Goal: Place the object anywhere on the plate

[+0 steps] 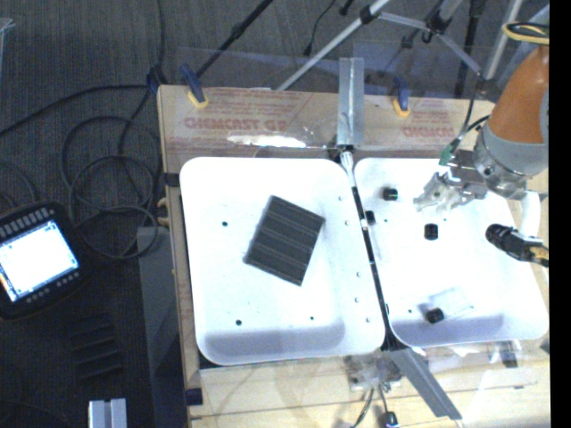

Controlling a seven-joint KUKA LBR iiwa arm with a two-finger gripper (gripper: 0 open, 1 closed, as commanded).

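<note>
My gripper [442, 190] hovers over the right bin [500, 324]; I cannot tell its state. Small black objects [432, 232] dot that bin. The dark ribbed plate [285, 240] lies tilted in the left bin [214, 328]. Cables [98, 185] trail beside the desk [259, 119].

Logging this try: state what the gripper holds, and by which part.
Cannot be told. The gripper hangs over the right bin; its tips blur against the white. Three small black objects lie apart from it, and the dark plate sits in the left bin.
</note>
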